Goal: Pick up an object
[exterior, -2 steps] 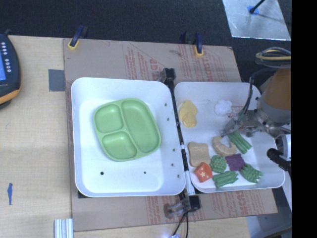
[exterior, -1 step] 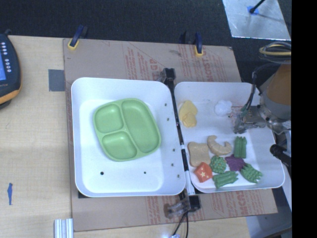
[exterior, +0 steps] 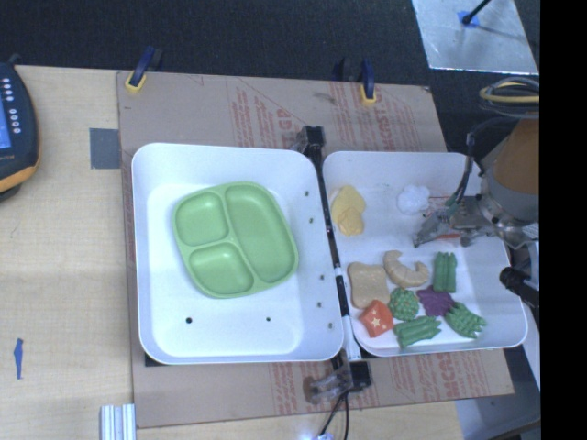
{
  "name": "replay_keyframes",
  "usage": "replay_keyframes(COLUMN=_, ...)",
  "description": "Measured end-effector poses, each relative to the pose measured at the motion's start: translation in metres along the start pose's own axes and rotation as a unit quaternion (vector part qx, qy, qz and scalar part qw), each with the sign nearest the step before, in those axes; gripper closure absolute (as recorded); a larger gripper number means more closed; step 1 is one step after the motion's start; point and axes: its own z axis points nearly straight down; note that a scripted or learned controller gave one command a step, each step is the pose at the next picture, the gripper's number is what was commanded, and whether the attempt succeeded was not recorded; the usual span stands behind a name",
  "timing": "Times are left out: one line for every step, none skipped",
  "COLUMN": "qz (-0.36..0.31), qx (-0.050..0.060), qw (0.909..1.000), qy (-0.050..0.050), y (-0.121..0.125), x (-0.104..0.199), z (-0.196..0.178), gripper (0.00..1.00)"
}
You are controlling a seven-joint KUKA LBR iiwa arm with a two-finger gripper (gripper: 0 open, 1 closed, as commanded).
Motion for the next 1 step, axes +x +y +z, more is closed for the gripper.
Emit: replay_keyframes(qz=0.000, qx=-0.003, qw=1.0000, qy=0.001, y=0.0750, x=0.0000, z=0.0098, gripper=0.00)
